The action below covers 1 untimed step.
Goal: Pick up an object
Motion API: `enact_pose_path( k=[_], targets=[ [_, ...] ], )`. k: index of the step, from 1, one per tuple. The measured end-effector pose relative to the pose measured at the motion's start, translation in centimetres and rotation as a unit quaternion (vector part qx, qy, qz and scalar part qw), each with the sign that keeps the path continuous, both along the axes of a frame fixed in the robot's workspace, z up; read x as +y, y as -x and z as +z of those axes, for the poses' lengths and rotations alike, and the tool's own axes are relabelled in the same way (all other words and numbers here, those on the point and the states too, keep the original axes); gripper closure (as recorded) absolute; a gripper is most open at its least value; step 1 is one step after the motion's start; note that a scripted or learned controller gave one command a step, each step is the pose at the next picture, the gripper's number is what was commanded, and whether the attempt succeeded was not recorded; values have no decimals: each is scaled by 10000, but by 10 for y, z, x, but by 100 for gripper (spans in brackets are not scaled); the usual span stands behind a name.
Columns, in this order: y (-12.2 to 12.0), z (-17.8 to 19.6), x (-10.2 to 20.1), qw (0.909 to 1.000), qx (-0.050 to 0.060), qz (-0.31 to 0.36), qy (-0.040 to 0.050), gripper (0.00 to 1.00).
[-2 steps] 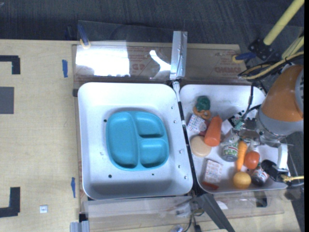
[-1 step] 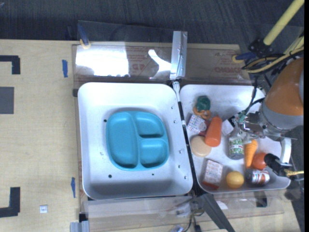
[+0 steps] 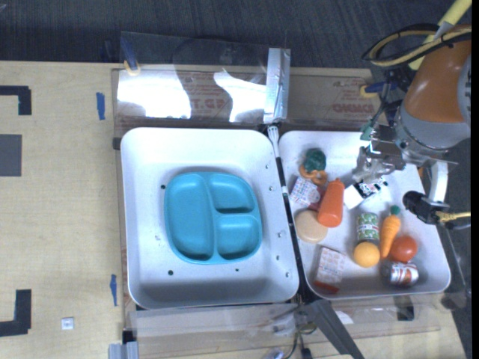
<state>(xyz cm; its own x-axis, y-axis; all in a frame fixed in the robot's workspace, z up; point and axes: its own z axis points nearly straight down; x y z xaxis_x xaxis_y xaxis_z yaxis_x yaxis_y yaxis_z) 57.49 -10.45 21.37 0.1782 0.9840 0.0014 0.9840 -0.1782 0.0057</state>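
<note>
Two white bins: one blue tray, ten-odd toys; gripper fingers' state unclear

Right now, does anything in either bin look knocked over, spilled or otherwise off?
Nothing looks spilled or broken. The right bin is a loose jumble: the can and the orange bottle lie on their sides. In the left bin, the blue divided tray sits flat.
</note>
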Motion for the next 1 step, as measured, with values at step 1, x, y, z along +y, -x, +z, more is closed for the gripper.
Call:
enact_pose_path(
  k=[1],
  targets=[
    [2,-3,-2,10000,31,-11,4,0]
  ],
)
